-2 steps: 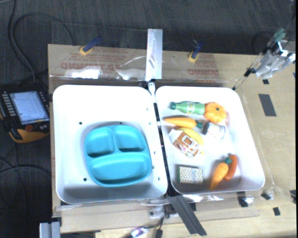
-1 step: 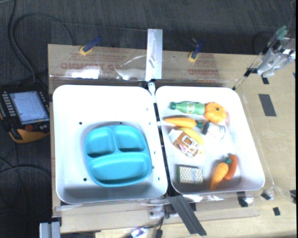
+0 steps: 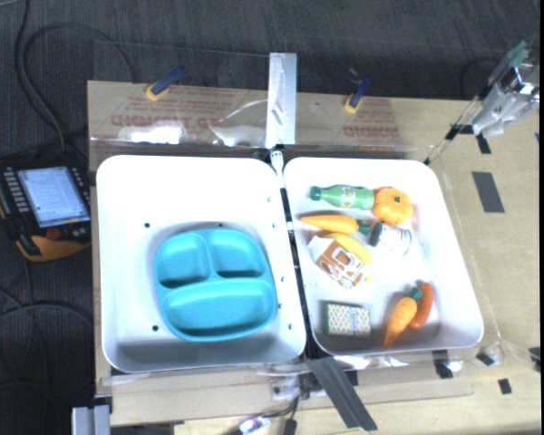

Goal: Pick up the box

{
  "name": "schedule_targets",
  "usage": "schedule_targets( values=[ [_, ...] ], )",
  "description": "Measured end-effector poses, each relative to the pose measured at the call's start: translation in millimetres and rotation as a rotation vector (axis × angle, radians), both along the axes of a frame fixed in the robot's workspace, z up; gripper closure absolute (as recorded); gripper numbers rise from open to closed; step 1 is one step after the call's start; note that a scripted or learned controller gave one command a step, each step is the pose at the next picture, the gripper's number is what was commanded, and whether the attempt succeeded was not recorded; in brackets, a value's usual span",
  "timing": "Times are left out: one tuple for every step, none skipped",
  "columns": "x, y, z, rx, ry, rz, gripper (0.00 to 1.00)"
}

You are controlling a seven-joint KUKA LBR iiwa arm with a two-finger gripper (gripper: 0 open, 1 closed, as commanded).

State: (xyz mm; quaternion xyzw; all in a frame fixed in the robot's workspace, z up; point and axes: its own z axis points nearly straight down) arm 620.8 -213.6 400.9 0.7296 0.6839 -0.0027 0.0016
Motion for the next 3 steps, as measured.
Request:
schedule_targets(
  values=[
    [0.7,0.4,8.8,-0.001,0.001,0.001,1.0],
    [1.4,0.7,17.7,-0.002,0.001,0.002,1.0],
    [2.1,1.1,26.7,-0.002,0.002,0.003,1.0]
  ],
)
